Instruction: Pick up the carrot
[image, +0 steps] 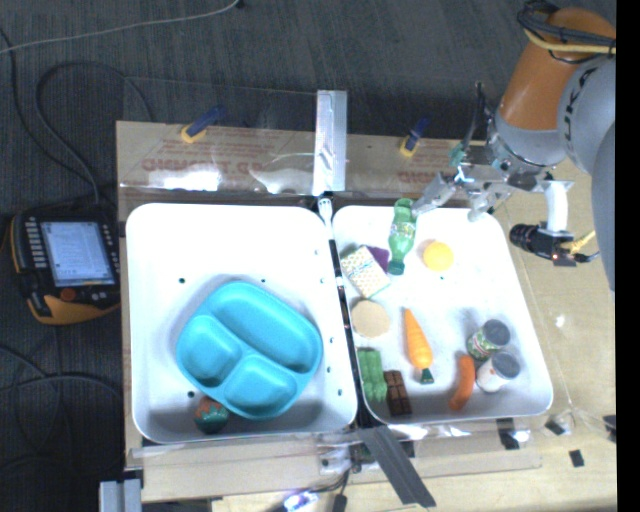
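Observation:
The carrot, orange with a small green end pointing toward the front, lies flat in the middle of the right bin. My gripper hovers over the far edge of that bin, well behind the carrot and a little to its right. Its fingers are spread open and nothing sits between them. The grey arm with its orange band comes in from the upper right.
Around the carrot lie a round biscuit, a green bottle, a yellow ball, a checkered packet, a brown bar, a tin and an orange-red stick. The left bin holds a blue divided plate.

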